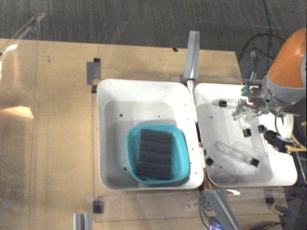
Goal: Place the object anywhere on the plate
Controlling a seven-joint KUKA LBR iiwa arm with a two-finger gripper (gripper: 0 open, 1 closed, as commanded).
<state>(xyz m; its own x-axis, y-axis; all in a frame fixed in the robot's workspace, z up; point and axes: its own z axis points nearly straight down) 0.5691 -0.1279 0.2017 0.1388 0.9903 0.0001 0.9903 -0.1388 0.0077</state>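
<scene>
Sitting in two bins (110,128): one plate (181,152), one object (155,153).

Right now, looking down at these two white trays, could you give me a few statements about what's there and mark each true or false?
1. The teal plate sits in the left bin. True.
2. A dark ridged block lies on the plate. True.
3. The claw hangs over the left bin. False: it is over the right bin.
4. The plate stands on the wooden bench outside the bins. False: it lies inside the left bin.
5. The arm's orange band is at the view's right. True.
</scene>
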